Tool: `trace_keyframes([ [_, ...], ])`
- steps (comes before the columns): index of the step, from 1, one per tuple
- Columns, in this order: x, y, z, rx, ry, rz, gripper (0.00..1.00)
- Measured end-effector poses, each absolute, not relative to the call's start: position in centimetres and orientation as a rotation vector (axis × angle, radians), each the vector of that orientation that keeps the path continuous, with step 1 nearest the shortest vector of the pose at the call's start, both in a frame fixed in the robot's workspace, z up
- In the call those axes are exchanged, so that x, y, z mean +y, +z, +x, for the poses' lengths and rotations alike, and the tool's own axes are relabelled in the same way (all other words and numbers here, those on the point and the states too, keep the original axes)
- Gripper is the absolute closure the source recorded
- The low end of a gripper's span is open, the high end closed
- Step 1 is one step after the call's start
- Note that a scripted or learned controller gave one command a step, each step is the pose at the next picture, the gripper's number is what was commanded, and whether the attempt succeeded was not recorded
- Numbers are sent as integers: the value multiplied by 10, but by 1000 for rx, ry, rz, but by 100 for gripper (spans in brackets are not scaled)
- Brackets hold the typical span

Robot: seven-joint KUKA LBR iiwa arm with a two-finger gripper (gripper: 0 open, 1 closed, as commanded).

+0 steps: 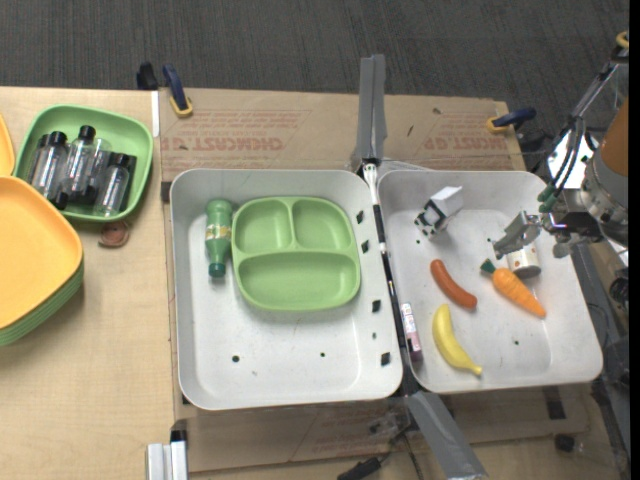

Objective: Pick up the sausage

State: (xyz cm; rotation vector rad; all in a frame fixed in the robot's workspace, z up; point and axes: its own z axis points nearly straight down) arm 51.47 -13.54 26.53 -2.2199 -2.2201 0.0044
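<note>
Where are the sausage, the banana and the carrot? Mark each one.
sausage (453, 284), camera view, middle of its length.
banana (453, 341), camera view, middle of its curved body.
carrot (521, 292), camera view, middle of its orange body.

The cardboard sheet (300, 133) under the bins bears upside-down red print, apparently "CHEMCAST GP".

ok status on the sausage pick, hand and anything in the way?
Hand over right bin, above carrot's top end. Sausage flat on bin floor, ungrasped, left of hand. Carrot and banana near sausage, not touching.
</note>
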Motion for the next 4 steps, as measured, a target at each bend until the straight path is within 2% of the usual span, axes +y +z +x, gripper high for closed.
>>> trace_keyframes([
  [1,-114,157,561,-2205,4,-2234,0],
  [2,-101,91,540,-2262,3,-2177,0],
  [3,-102,99,540,-2255,5,-2184,100],
  [4,-77,191,618,-2076,4,-2358,100],
])
